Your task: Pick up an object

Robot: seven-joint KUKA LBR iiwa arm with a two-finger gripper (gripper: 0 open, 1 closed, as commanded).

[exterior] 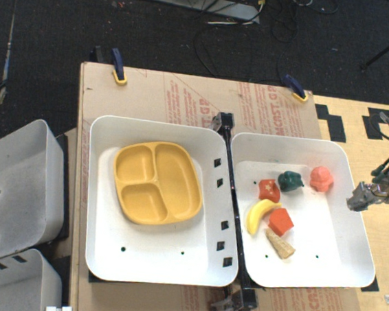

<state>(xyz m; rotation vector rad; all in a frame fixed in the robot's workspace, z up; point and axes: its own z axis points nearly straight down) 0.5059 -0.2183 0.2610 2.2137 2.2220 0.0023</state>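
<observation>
where visible, pincer (360,197) beside bin (360,224)

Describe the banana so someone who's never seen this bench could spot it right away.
Find the right white bin, the one holding the small toys. Near its middle lies the banana, just left of an orange-red block. It is the only yellow, curved piece in that bin.

Banana (259,215), red blocks (280,221), pink ball (322,178) clustered in right bin (348,268).
</observation>
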